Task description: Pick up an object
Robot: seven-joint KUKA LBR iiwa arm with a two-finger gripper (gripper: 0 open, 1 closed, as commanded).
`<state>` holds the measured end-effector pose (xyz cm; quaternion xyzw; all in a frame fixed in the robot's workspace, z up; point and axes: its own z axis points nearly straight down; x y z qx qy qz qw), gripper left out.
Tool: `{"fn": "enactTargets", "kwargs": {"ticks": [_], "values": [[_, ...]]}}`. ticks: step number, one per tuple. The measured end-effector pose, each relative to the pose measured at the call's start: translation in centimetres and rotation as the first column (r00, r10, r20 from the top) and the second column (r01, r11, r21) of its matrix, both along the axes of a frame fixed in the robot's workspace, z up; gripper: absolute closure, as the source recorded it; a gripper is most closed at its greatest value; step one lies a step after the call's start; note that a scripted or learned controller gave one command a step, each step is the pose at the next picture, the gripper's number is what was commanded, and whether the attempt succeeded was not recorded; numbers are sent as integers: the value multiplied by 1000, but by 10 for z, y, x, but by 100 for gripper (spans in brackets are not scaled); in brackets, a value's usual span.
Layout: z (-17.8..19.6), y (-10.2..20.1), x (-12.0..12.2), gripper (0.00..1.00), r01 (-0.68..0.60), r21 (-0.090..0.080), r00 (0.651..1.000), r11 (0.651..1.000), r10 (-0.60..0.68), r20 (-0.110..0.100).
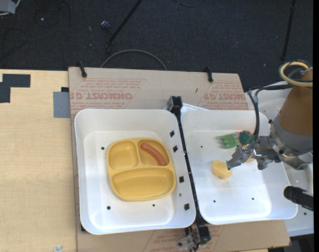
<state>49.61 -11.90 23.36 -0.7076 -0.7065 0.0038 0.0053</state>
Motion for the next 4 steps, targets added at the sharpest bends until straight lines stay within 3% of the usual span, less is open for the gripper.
{"fn": "enactTargets", "kwargs": {"ticks": [1, 3, 4], "values": [[5, 0, 2, 0, -2, -2, 1000, 1000, 2, 11], [-112, 8, -11, 0, -2, 1, 1000, 1000, 2, 3], [-148, 9, -12, 0, -1, -1, 1000, 1000, 1, 9]]}}
